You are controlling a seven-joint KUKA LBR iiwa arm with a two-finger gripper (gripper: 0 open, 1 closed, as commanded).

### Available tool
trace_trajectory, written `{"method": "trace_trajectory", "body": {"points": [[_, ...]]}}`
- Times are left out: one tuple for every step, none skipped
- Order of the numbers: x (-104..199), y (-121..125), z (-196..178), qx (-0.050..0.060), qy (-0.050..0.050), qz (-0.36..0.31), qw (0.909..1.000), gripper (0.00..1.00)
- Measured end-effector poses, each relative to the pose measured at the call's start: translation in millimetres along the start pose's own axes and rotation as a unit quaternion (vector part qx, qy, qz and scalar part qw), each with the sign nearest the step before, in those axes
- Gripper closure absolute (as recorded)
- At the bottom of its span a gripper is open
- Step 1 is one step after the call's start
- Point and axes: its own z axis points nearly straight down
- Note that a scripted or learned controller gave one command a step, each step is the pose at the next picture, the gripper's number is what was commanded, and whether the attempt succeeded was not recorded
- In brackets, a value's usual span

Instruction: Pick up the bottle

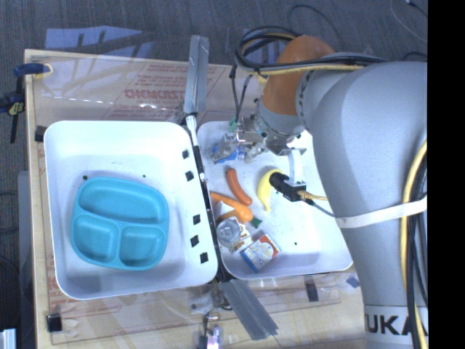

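Hand (pixel 243 142) over right bin, bottle (pixel 224 151) slanted

You get a bright, even picture lit from overhead, with no hard shadows. The left bin (pixel 58 217) reads nearly pure white along its walls, with a soft grey shadow pooling under the blue tray (pixel 120 222). The arm (pixel 363 137) throws a faint shade over the right bin (pixel 320 249) and carries a broad, gentle sheen on its grey shell. Clear sheeting on the counter (pixel 109 86) glints in pale streaks. Small items look soft and slightly blurred, and fine detail is lost.
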Motion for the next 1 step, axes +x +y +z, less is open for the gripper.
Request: {"method": "trace_trajectory", "body": {"points": [[21.8,-0.6,-31.0,-0.002,0.0,0.057,0.9984,1.0]]}}
